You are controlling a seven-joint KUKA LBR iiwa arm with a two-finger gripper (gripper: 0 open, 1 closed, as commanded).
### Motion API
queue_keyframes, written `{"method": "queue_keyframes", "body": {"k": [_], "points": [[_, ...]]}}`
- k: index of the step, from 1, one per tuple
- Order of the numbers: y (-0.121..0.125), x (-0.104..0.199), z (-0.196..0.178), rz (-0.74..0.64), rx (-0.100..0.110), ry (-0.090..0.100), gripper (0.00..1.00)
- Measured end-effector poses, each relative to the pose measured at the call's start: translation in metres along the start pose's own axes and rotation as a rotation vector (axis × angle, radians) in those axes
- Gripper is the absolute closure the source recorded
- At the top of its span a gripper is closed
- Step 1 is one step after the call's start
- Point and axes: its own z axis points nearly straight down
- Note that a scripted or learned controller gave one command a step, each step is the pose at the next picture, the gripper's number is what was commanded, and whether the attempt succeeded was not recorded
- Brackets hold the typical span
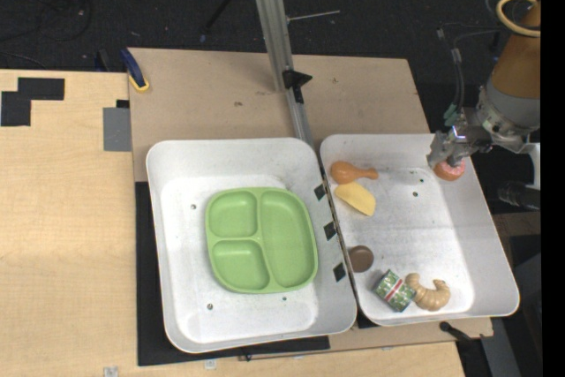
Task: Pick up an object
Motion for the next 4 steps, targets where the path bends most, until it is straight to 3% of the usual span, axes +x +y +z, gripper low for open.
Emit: {"method": "queue_keyframes", "body": {"k": [1,4], "points": [[0.000,-0.010,-0.052,0.001,-0.001,-0.001,1.00],[-0.004,0.155,-0.020,-0.004,0.008,0.004,1.00]]}}
